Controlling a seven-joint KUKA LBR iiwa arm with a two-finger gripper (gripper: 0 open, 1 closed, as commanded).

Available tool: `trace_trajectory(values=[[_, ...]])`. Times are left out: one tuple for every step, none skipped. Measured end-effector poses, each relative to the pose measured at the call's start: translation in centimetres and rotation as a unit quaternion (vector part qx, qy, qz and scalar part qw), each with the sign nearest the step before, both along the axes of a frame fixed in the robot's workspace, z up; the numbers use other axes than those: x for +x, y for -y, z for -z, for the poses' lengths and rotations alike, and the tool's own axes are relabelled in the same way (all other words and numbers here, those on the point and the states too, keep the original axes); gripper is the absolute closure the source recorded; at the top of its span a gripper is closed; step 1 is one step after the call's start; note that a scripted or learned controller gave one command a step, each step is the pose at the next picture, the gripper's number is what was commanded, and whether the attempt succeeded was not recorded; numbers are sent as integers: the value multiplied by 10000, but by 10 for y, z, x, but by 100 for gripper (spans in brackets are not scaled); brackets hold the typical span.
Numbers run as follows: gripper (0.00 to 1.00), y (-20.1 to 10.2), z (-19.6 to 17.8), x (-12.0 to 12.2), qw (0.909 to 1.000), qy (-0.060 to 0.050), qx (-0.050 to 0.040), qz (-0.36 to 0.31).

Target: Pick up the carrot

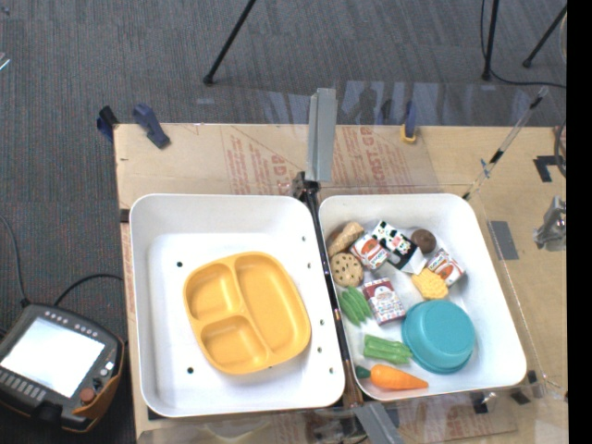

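Note:
An orange carrot [398, 378] with a green top lies at the near edge of the right bin [490, 248], its leafy end pointing left. It rests just below a green vegetable piece [387, 349] and to the lower left of a teal bowl [439, 335]. At the frame's far right edge, a small grey part of the arm [552, 222] shows beside the bench.
The right bin also holds a cookie [347, 269], a bread piece [344, 237], small cartons [383, 301], a cracker [430, 284] and a brown ball [424, 240]. The left bin [157, 248] bears a yellow divided plate [246, 312]. A tablet [55, 363] sits at the lower left.

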State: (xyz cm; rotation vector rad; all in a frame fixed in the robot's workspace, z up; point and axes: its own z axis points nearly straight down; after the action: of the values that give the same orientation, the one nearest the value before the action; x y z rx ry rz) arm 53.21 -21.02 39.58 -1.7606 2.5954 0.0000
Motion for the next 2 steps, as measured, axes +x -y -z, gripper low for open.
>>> trace_trajectory(values=[[100,0,235,-59,9994,-87,31,346],[100,2,57,-53,9992,46,-36,-391]])
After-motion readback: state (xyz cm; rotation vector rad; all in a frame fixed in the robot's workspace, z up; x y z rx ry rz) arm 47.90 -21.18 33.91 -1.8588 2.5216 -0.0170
